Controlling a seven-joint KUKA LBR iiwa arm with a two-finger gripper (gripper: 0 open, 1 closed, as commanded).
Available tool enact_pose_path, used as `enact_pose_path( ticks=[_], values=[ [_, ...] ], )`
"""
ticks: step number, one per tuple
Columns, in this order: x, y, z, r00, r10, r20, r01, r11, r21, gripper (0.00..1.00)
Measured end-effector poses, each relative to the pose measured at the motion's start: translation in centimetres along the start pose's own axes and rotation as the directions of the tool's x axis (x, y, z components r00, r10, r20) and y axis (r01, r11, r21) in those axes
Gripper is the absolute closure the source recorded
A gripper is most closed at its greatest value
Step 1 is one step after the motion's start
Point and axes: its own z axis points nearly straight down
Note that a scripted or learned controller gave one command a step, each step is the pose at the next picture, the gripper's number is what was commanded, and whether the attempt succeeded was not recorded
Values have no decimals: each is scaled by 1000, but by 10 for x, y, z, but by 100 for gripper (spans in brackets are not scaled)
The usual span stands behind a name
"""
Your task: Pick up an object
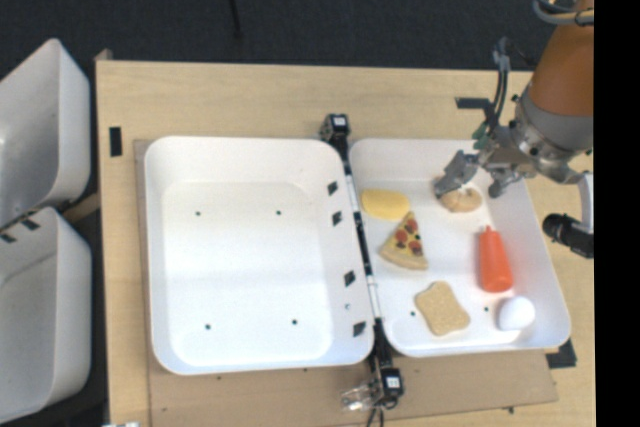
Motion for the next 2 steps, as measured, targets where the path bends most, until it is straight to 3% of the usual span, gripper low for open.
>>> enact_pose_path(
  ticks=[1,2],
  values=[
    [41,-15,36,1000,-2,-1,2,1000,3,0],
    [45,-8,159,1000,1,0,-1,1000,8,0]
  ],
)
